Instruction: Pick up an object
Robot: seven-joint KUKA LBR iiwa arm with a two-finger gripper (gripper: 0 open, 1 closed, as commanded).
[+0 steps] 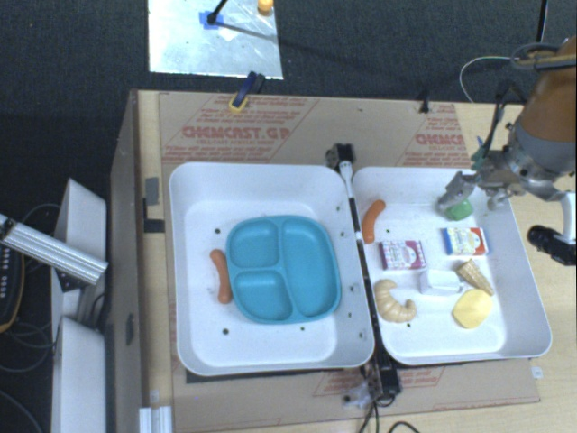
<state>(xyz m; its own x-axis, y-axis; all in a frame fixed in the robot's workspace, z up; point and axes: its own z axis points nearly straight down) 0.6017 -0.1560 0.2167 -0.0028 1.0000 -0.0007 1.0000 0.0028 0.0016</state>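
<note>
Partly hidden, a green object (460, 210) sits under the hand (462, 193).

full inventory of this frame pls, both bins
bins: 2, white, side by side on bench
plate: 1, blue, divided, left bin
sausages: 2, orange; one left of plate, one at right bin's left edge
green object: 1, right bin, under gripper
packets: 2, purple and blue-red, right bin
croissant: 1, tan, right bin
white block: 1
cone: 1, tan
yellow piece: 1
gripper: 1, grey, over right bin's far side
</note>
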